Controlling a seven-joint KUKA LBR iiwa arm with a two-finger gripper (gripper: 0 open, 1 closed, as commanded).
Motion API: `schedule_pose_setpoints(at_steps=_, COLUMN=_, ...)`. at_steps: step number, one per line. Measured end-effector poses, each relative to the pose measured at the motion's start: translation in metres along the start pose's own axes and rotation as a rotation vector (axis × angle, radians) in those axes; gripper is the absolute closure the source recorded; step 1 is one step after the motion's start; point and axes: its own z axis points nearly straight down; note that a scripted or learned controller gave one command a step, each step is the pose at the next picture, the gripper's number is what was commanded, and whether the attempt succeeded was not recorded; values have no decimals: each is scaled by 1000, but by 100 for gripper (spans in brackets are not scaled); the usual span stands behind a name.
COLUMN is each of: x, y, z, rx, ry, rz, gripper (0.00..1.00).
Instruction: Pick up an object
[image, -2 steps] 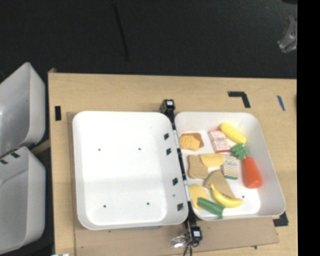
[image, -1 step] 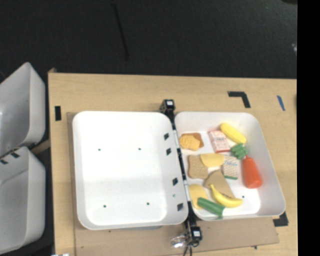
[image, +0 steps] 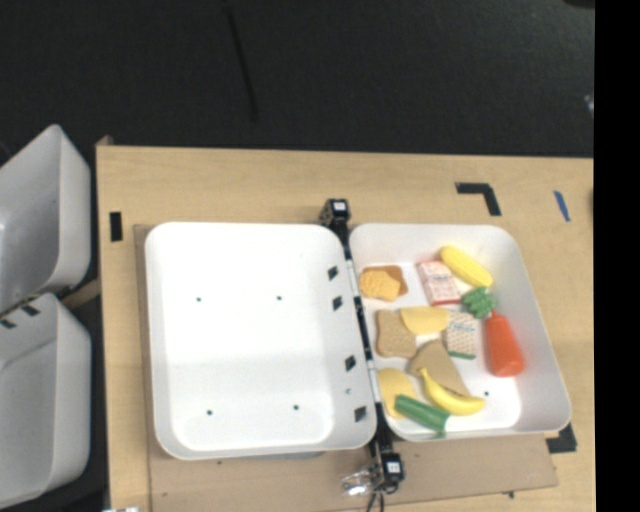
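- Green toy vegetable (image: 420, 411), lying at the near edge of the right bin (image: 548, 395), is overlapped by a banana (image: 452, 393); two things could be caught at once, or the green one could be pinned.
- Toy foods are packed touching in that bin: bread slices (image: 393, 337), a yellow wedge (image: 426, 320), a small carton (image: 460, 340). Flat pieces could be slid rather than lifted.
- An orange carrot (image: 503, 346) lies near the far wall, where a descent could be blocked by the rim.
- Round shapes could be squeezed out sideways.
- Left bin (image: 240, 340) holds nothing to be grasped; a try aimed there would be wasted.
- Whether the fingers are released or clenched cannot be told.
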Motion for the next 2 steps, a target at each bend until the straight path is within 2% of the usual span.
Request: schedule_pose_setpoints(at_steps=2, x=1, y=18, z=0, rx=-3, ry=-2, rz=-5, gripper=100)
